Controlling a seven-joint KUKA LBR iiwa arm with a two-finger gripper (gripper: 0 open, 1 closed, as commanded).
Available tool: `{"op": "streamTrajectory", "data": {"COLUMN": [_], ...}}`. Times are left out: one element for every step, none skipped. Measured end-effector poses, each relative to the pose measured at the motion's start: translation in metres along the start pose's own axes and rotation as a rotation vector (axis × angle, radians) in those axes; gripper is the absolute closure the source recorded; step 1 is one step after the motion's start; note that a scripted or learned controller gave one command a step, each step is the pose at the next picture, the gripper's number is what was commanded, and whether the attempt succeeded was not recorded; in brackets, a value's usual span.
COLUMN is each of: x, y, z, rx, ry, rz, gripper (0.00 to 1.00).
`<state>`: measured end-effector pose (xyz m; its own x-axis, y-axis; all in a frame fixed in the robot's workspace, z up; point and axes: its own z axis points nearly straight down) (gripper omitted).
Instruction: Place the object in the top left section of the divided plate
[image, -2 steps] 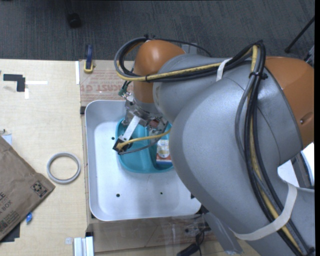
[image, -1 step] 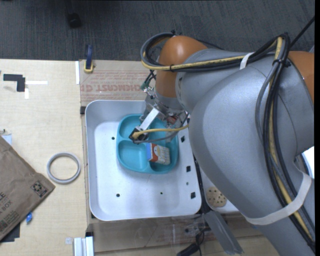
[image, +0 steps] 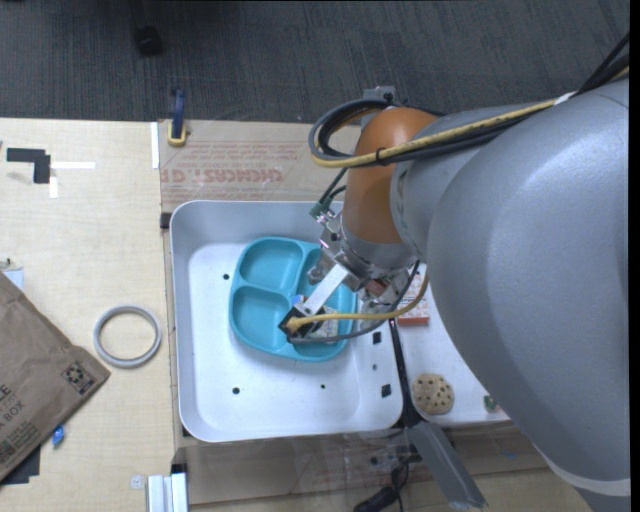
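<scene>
A teal divided plate (image: 268, 300) lies in the left white bin (image: 200, 400), slightly left of the bin's middle. Its upper left section and its lower left section show bare teal. My gripper (image: 338, 275) hangs low over the plate's right side, and the wrist and arm hide that part of the plate. A round, brown speckled object like a cookie (image: 430, 393) lies in the right bin, near its front left corner, below and to the right of the gripper. I see nothing held under the gripper.
A ring of tape (image: 127, 333) and a brown cardboard box (image: 30, 390) lie on the bench left of the bins. A cardboard sheet (image: 240, 170) lies behind the left bin. The grey arm covers most of the right bin.
</scene>
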<state>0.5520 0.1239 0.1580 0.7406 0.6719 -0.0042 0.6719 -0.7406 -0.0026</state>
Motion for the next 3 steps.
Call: {"op": "streamTrajectory", "data": {"x": [-0.002, -0.107, -0.07], "y": [0.002, 0.052, 0.087], "z": [-0.008, -0.032, -0.032], "rx": [0.003, 0.0, -0.001], "ry": [-0.004, 0.0, 0.0], "rz": [0.004, -0.122, 0.136], "gripper": [1.0, 1.0, 1.0]}}
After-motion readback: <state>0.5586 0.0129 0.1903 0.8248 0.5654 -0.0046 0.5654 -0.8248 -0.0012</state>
